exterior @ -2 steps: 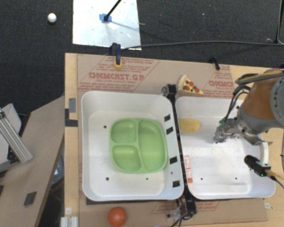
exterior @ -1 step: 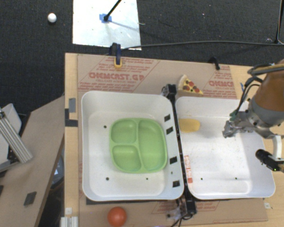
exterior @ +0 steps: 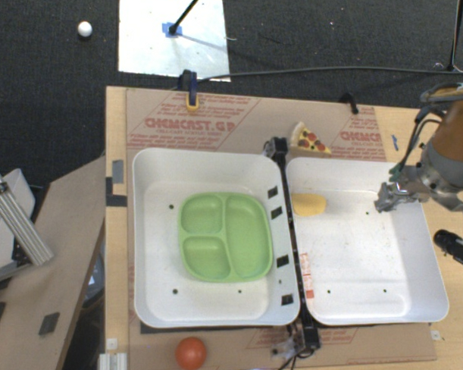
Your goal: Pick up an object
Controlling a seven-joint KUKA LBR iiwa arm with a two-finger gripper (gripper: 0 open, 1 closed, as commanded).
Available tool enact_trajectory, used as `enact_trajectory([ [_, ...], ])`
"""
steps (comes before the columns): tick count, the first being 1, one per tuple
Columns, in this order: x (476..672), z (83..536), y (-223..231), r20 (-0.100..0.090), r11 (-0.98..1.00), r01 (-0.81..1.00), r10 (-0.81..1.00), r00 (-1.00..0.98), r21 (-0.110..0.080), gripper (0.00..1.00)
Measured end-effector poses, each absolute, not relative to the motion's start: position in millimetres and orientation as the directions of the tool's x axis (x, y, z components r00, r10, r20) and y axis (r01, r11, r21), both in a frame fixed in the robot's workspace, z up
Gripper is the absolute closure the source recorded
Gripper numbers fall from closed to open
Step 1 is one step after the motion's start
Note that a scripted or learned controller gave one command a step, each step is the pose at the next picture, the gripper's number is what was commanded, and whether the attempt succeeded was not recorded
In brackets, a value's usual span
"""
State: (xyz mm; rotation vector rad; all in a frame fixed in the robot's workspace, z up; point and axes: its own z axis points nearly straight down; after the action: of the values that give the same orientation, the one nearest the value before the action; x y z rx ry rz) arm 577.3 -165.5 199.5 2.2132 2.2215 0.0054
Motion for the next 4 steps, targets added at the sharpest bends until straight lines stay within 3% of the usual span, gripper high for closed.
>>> enact_trajectory([
  [1,570.3,215,-110,0.002,0.010,1.000,1.000,-0.010,0.004,1.00],
  [3,538.7,209,-8,0.002,0.010,1.000,1.000,-0.010,-0.001,1.00],
  [4,539.0,223,46,0.003,0.011,1.000,1.000,-0.011,0.002,1.00],
])
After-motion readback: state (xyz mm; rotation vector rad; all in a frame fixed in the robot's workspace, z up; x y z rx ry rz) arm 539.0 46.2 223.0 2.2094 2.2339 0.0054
